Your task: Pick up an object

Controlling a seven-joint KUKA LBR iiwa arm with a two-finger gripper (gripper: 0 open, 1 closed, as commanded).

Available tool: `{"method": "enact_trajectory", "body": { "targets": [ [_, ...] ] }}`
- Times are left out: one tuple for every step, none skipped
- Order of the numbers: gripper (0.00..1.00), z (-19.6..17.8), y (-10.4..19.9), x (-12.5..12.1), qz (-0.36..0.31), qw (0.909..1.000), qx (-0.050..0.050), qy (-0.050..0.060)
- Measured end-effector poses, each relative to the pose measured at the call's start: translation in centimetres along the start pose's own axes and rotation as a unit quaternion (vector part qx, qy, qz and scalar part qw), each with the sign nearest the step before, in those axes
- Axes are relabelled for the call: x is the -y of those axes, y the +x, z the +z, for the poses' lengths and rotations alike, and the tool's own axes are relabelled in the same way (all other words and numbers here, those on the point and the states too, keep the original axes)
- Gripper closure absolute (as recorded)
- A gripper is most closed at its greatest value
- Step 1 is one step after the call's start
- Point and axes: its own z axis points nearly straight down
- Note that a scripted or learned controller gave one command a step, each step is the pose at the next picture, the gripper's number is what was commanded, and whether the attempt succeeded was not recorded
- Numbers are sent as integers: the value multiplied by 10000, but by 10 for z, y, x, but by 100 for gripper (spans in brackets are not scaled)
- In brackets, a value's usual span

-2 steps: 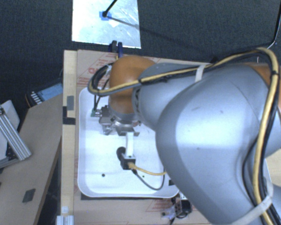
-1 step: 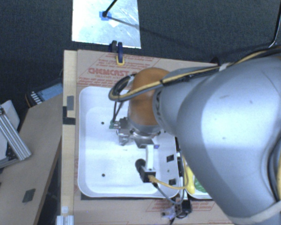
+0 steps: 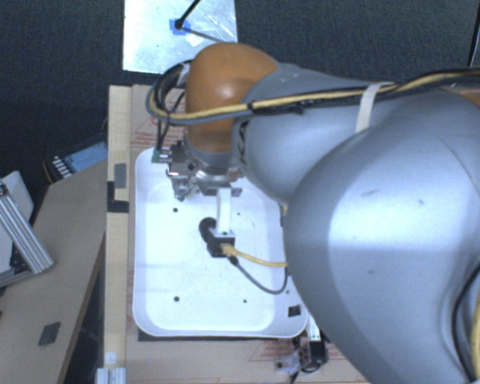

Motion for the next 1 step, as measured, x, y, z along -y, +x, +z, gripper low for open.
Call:
{"method": "enact_trajectory", "body": {
  "targets": [
    [100, -28, -4, 48, 21, 10000, 26, 68]
  ]
}}
